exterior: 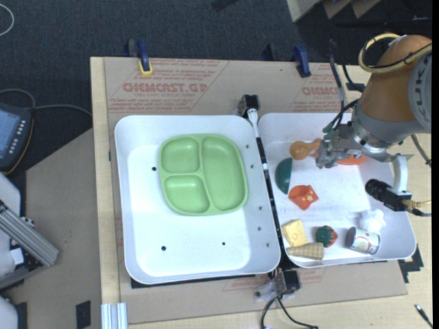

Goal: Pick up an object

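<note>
My gripper (328,157) hangs low over the back of the right bin (405,242), beside an orange-brown toy (303,148) on its left and a red-orange piece (351,160) on its right. Nothing shows between the fingers. Lower in that bin lie a dark green piece (283,175), a red block (303,196), a yellow cheese-like block (295,232), a tan wedge (306,251), a strawberry-like toy (326,235), a small can (361,241) and a white object (373,219).
The left bin (137,238) holds a green divided plate (204,173). A black cylinder (384,194) sticks out from the arm over the right bin. Blue clamps (144,53) (300,59) hold the board at the back.
</note>
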`<action>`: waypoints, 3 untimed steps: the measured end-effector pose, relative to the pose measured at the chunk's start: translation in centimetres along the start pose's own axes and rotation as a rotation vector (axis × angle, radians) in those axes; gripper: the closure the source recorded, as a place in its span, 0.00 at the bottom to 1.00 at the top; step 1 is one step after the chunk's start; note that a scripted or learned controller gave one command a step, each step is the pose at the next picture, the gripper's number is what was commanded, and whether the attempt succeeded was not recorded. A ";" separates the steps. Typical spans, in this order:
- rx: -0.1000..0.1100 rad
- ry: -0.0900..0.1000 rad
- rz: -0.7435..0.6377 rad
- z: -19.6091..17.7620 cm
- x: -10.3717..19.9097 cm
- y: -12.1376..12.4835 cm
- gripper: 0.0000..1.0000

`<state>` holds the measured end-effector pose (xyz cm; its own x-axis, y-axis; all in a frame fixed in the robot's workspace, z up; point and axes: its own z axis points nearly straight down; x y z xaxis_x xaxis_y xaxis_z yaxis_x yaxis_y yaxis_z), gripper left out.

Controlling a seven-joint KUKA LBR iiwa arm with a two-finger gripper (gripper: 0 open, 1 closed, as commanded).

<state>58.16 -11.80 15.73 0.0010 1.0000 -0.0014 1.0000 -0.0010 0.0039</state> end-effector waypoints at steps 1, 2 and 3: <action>-0.004 -0.001 -0.002 -6.4 -0.3 0.0 1.00; 0.001 0.000 -0.002 -6.8 -0.3 0.1 1.00; 0.005 0.004 -0.006 -7.8 5.3 -0.7 1.00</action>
<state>57.43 -6.46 23.51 -0.0050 1.0000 0.0022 1.0000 0.0050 -0.0014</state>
